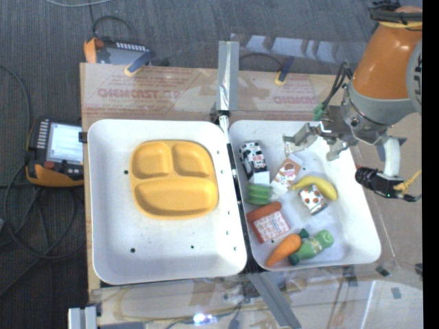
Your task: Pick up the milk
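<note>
The gripper [319, 137] hangs over the right bin [367, 235], near the bin's 1 o'clock corner. Its two fingers are spread wide apart, with nothing between them. The grey arm [387, 60] with its orange band comes in from 2 o'clock.

The milk [254, 159] is a small black and white carton. It lies at about 10 o'clock in the right bin, close to the wall between the two bins. It is well apart from the gripper, off at the gripper's 8 o'clock.

Just at 5 o'clock from the milk is a green pepper [260, 194]. A banana [317, 186] lies near the middle of the bin. A carrot [284, 249] lies at 6 o'clock.

The left bin [110, 252] holds a yellow tray [175, 178] with three parts.
</note>
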You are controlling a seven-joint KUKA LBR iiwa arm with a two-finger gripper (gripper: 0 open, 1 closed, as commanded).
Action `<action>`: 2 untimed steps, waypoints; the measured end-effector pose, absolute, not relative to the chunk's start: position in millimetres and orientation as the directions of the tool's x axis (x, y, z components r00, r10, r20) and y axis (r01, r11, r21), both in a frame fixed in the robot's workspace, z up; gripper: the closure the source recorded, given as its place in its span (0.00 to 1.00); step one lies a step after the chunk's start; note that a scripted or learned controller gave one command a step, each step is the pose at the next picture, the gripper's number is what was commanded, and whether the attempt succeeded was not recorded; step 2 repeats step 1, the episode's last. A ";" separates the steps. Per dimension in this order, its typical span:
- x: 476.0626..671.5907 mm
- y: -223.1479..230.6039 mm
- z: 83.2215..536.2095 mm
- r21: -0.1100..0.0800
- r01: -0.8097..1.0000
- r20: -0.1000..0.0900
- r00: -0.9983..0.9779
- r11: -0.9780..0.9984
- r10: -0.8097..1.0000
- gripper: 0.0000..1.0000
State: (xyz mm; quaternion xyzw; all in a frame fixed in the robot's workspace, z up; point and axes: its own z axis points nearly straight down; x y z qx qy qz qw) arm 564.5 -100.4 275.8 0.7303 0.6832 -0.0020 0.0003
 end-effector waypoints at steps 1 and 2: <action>604.6 -109.2 171.8 -0.005 0.998 -0.002 0.064 -0.064 0.998 0.00; 604.6 -109.2 171.8 -0.005 0.998 -0.002 0.064 -0.064 0.998 0.00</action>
